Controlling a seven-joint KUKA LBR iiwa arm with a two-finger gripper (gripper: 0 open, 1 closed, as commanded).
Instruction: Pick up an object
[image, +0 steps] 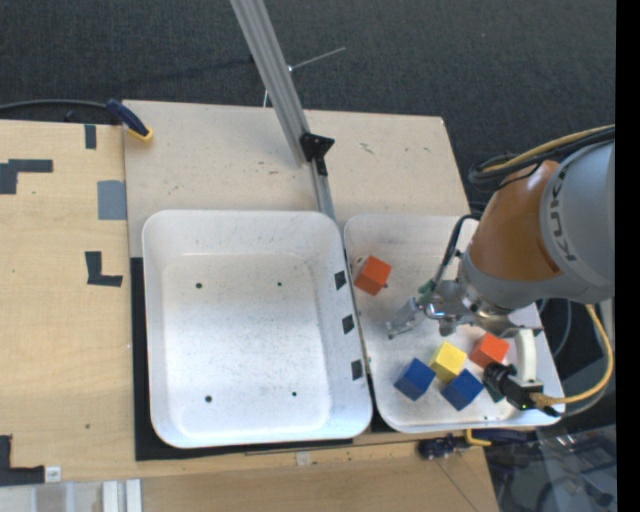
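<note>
Five small blocks in the right bin (400, 232): orange cube (372, 274) at about 11 o'clock from the gripper (406, 319), clear of it; yellow cube (449, 359) at 5 o'clock, near; blue cube (414, 379) at 6 o'clock, just below; second blue cube (461, 389) touching the yellow one at its 5 o'clock corner; second orange block (490, 350) at 4 o'clock, partly tucked under the wrist. Gripper low over bare bin floor near the bin's middle, metal fingers pointing toward 8 o'clock; spread or pressed together: cannot tell. Nothing seen between them. Grey arm (590, 220) with orange band (510, 235) coming in from 3 o'clock. Left bin (160, 240) at 9 o'clock, on the wooden surface (60, 210). Slanted metal pole (280, 85) crossing from 12 o'clock toward the gap between the bins.
</note>
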